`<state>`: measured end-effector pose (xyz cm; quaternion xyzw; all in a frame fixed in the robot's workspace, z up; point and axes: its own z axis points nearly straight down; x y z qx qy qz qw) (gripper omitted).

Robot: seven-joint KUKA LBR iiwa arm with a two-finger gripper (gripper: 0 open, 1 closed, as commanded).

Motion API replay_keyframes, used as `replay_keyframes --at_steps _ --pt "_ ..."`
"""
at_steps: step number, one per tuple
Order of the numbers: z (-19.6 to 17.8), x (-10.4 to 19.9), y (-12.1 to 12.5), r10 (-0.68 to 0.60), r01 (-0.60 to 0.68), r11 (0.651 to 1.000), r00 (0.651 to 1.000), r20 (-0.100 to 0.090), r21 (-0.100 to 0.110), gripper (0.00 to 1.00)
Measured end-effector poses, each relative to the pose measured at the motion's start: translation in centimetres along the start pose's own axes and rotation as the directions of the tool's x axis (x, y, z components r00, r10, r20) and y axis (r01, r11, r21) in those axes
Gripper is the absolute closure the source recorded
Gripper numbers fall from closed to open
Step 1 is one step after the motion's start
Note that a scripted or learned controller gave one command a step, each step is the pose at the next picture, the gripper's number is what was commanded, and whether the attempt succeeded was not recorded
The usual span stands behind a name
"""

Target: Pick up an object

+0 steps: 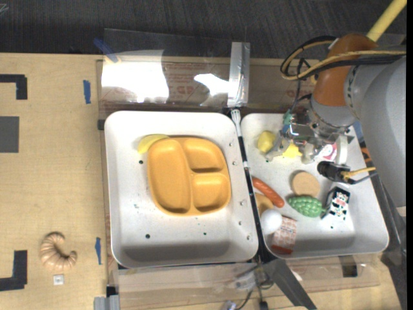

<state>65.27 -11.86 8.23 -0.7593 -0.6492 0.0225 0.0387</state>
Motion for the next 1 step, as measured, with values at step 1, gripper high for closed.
replay_keyframes --at_steps 1 --pt "-10.21 4.23 -3.59 0.276 -0.276 0.957 0.961 -0.012 -0.094 0.0"
